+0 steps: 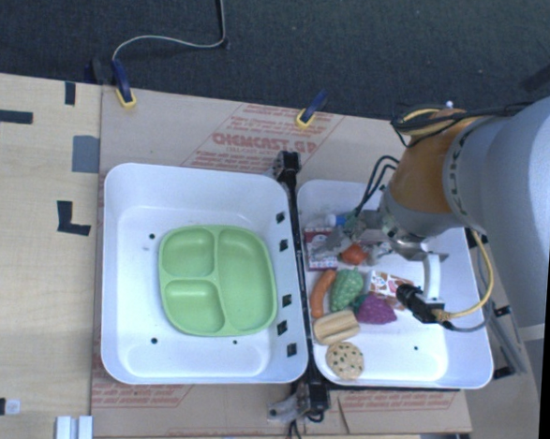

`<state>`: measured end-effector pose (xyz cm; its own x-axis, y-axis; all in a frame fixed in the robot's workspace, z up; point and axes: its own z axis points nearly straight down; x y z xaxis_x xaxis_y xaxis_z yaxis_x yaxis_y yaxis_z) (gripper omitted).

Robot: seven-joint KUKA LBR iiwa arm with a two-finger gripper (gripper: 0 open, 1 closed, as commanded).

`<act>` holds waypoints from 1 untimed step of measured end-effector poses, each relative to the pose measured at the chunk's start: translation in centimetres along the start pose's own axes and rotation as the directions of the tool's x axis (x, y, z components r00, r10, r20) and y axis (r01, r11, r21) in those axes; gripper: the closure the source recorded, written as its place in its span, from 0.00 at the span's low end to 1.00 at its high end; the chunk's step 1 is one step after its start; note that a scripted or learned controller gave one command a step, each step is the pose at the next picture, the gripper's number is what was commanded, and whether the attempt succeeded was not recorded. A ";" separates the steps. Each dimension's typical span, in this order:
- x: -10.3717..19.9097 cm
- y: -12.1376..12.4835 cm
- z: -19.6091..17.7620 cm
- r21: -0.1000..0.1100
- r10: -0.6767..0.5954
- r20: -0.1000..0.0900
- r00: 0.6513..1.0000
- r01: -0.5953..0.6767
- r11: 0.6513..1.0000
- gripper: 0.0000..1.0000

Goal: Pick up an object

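while the gripper (356, 240) hung over the right bin (434, 366), its opening impossible to judge, the food pile lay just below-left of it in the frame, the carrot (322, 292) lying near-vertical.

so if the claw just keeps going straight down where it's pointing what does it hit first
Most likely the small orange-red toy at the top of the food pile in the right bin, with the green leafy piece just beside it. Depth is hard to judge from this slanted view, so that is a best guess.
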<state>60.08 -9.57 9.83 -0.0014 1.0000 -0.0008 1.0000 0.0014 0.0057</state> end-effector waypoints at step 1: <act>-1.2 5.3 0.6 -0.005 0.000 0.000 1.000 0.000 1.000 0.00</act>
<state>65.40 -10.72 9.22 -0.0015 1.0000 -0.0010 0.9999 0.0016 0.0106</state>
